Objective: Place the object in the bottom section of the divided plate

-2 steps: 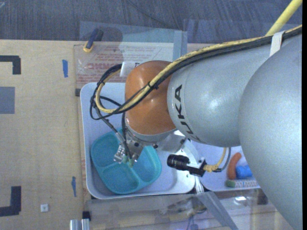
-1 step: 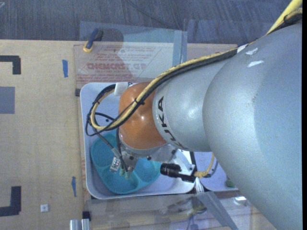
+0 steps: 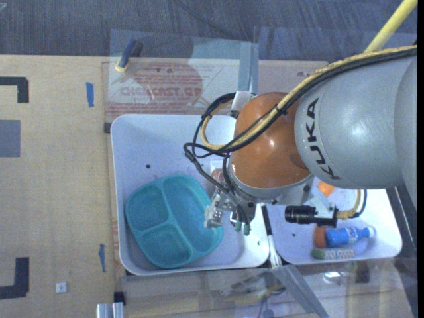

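While the gripper (image 3: pixel 228 218) hung at the divided plate's (image 3: pixel 173 220) 3 o'clock rim, grip state unclear, carried object not identifiable; transport step likely; next: shift toward plate's 6 o'clock section, release.

The teal divided plate (image 3: pixel 171 220) lies in the left bin (image 3: pixel 132 141). At its three o'clock hangs the gripper (image 3: pixel 228 218) (beneath the orange band (image 3: pixel 265 141)); a blue bottle (image 3: pixel 344 236) lies in the right bin (image 3: pixel 387 234).

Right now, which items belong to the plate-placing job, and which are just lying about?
Job:
divided plate, teal, in the left bin
gripper, at the plate's right edge

Lying about:
blue bottle, right bin
orange piece, right bin
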### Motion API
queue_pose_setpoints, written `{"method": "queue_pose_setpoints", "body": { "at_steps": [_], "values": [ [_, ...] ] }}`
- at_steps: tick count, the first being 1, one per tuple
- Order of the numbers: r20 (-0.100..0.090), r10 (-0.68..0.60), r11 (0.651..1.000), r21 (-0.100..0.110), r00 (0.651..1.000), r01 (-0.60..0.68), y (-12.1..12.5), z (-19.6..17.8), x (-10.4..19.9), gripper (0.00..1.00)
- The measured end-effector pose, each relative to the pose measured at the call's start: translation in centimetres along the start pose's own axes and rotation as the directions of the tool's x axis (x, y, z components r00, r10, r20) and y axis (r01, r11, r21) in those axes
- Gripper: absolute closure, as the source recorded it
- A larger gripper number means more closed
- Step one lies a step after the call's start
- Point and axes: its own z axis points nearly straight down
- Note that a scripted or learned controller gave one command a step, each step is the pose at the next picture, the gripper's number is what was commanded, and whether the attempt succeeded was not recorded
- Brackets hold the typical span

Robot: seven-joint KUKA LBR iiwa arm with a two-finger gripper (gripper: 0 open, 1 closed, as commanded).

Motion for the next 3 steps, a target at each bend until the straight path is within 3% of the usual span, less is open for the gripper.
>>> {"method": "queue_pose_setpoints", "body": {
  "at_steps": [1, 2, 3],
  "values": [
    [0.002, -0.036, 0.999, -0.002, 0.999, 0.036, 5.6, 7.1, -5.3, 1.0],
    [0.032, -0.368, 0.93, -0.009, 0.929, 0.368, -1.6, 7.6, -1.8, 1.0],
    [0.028, -0.619, 0.785, 0.002, 0.785, 0.619, 5.9, 7.5, -6.7, 1.0]
  ]
}}
